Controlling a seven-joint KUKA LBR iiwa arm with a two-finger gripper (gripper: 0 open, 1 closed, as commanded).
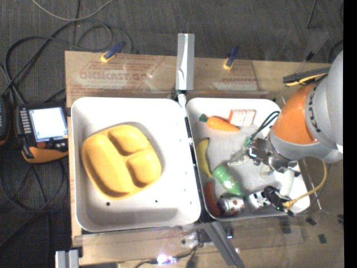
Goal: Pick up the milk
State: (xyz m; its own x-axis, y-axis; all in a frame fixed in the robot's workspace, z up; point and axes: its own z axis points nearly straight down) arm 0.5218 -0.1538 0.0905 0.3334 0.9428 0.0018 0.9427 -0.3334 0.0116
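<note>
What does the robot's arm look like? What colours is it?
The arm is big, round and grey, with a bright orange band above the wrist. Dark lettering runs along the orange part. Green and black cables loop beside it, and a yellow cable curls underneath.

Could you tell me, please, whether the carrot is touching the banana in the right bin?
Apart. The camera view shows the carrot near the bin's far wall and the banana lower left, with bare white floor between them.
</note>
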